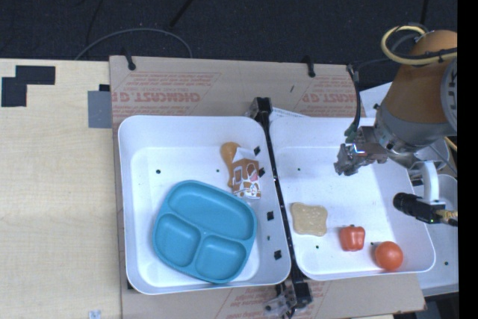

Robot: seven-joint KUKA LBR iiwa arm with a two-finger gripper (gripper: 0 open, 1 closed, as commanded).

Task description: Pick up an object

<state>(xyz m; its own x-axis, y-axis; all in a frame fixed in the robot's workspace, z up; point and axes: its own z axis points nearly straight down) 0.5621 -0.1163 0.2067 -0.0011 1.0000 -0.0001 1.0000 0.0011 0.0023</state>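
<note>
Blue tray (203,231) in left bin (138,160), right bin (321,138) — toast (308,219), tomato (388,255), gripper (346,160) — grip unclear

Cardboard sheet (224,90) under the bins carries red print along its upper edge, upside down, unreadable

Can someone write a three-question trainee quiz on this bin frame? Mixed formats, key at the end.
1. True or false: the blue plate lies in the left bin.
2. Which item in the right bin lies nearest the divider between the bins? A) tomato B) slice of bread C) red pepper
3. Fill in: the gripper is over the ____ bin.

Key: 1. True. 2. B. 3. Right.
</note>
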